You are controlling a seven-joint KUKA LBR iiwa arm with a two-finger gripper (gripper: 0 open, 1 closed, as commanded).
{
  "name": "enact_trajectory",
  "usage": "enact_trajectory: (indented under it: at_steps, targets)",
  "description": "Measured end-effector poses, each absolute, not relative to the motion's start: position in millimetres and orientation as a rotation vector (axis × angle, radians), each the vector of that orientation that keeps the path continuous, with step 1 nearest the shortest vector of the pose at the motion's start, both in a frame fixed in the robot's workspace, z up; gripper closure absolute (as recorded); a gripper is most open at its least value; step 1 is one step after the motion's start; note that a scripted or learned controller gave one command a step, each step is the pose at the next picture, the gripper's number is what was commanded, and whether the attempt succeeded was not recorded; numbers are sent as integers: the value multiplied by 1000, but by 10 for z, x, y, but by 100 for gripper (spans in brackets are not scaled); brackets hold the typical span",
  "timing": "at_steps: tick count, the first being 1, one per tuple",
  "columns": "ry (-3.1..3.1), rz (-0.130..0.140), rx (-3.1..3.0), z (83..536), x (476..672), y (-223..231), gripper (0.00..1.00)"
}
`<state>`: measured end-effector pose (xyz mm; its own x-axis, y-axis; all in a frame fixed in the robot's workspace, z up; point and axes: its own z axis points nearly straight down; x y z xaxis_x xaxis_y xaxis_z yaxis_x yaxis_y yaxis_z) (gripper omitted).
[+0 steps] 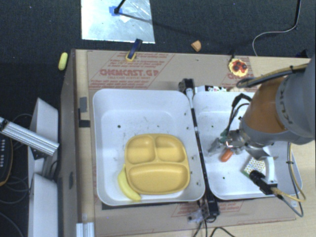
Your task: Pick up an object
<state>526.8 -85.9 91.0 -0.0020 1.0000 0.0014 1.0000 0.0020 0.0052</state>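
Note:
My gripper hangs low over the left half of the right bin, with the grey arm and its orange band reaching in from the right. A small orange object lies on the bin floor just below the gripper, touching or almost touching it. A small green-and-white patterned piece lies to the right of it, partly under the arm. In the left bin a yellow divided plate lies flat, with a yellow banana-shaped piece tucked at its lower left edge.
A black divider rail runs between the two bins. On the cardboard behind the bins lie a red-and-yellow round item and a blue-and-yellow clip. A small tan piece and a yellow piece lie on the floor.

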Motion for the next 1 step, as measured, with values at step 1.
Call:
enact_trajectory:
  at_steps: [1]
  targets:
    - [2222,3,2220,994,5255,-866,100]
